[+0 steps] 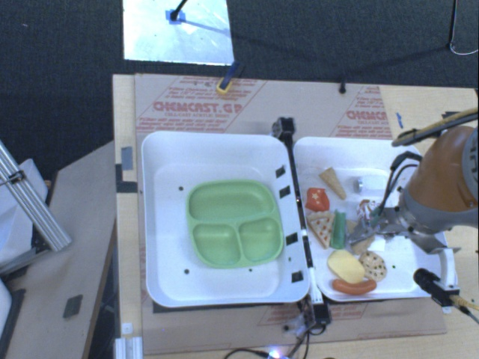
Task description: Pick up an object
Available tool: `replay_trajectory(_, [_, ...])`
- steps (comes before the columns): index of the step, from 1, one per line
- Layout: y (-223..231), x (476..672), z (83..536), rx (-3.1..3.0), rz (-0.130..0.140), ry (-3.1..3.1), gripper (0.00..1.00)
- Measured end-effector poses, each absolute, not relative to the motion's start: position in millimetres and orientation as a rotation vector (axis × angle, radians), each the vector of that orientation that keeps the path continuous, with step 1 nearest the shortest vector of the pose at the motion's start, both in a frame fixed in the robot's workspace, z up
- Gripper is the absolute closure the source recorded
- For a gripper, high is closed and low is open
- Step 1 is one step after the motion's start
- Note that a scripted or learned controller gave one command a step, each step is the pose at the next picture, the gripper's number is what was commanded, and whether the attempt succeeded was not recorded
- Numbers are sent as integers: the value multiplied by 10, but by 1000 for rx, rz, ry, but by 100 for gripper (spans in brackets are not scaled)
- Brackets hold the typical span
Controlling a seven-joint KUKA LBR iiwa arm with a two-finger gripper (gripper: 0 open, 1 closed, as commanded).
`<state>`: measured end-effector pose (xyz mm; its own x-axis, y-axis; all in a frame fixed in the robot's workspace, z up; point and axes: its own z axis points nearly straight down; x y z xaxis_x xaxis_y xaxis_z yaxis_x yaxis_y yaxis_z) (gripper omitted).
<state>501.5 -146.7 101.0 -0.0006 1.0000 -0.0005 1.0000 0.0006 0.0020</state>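
The right bin (pixel 397 149) holds toy food: a tan wedge (pixel 334 182), a red pepper piece (pixel 317 199), a pizza slice (pixel 322 229), a green stick (pixel 339 229), a yellow piece (pixel 345 265), a cookie (pixel 372 265) and a sausage (pixel 353 286). My gripper (pixel 364 229) reaches down from the right into the middle of this bin, just right of the green stick and above the cookie. Its fingertips are lost among the objects.
The left bin (pixel 165 163) holds a green divided plate (pixel 230 223). A black divider (pixel 293 200) runs between the bins. The arm's orange band (pixel 447 172) hangs over the right bin's right side. A metal rail (pixel 30 200) stands at far left.
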Motion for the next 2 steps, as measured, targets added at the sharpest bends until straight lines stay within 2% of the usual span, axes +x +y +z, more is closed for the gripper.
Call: replay_trajectory(2, [-1359,5112,2145,2211,7,2222,100])
